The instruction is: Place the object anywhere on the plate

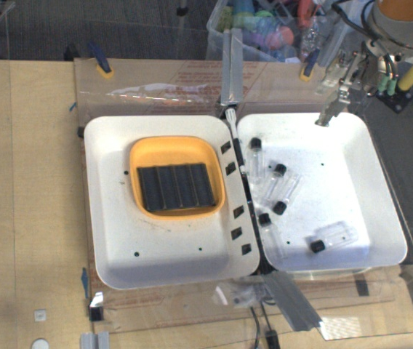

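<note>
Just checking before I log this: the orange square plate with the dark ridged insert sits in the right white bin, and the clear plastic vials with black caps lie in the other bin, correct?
Not quite. The camera view shows the orange square plate with its dark ridged insert in the left white bin. The clear plastic vials with black caps lie in the other bin, the right one.

One fixed camera above the bench, looking down at a slant, left bin (105,195) and right bin (366,187) both framed

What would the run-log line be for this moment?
arm: gripper over right bin's far edge | vials: clear, black-capped, lying in right bin | plate: orange, left bin, dark ribbed slab on it | placed: not yet
</note>
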### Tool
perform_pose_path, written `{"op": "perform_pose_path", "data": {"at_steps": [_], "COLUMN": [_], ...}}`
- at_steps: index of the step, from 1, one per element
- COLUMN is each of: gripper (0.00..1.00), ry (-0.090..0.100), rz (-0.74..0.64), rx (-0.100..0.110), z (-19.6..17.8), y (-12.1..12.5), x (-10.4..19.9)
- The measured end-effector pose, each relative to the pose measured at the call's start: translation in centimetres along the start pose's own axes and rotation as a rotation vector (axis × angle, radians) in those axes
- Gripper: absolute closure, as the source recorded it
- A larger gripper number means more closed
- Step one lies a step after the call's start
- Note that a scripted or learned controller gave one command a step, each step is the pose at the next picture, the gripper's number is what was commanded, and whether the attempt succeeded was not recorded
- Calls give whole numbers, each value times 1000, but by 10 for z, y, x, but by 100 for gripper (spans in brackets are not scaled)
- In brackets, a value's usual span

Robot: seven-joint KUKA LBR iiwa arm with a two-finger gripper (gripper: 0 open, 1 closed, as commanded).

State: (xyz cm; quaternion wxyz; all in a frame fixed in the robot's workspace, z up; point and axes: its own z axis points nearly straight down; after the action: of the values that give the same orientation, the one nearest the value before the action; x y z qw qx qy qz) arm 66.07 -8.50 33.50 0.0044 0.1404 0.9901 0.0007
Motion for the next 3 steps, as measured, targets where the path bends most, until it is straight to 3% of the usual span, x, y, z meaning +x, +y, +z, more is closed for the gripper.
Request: {"op": "perform_pose_path", "data": {"at_steps": [1, 2, 3], "gripper": [100, 100, 100], "ry": [-1, 0, -3], "rz": [-210, -302, -639], "rx": [0, 0, 0], "z": [-34, -96, -101], "y": [-37, -109, -130], "x": [-12, -30, -46]}}
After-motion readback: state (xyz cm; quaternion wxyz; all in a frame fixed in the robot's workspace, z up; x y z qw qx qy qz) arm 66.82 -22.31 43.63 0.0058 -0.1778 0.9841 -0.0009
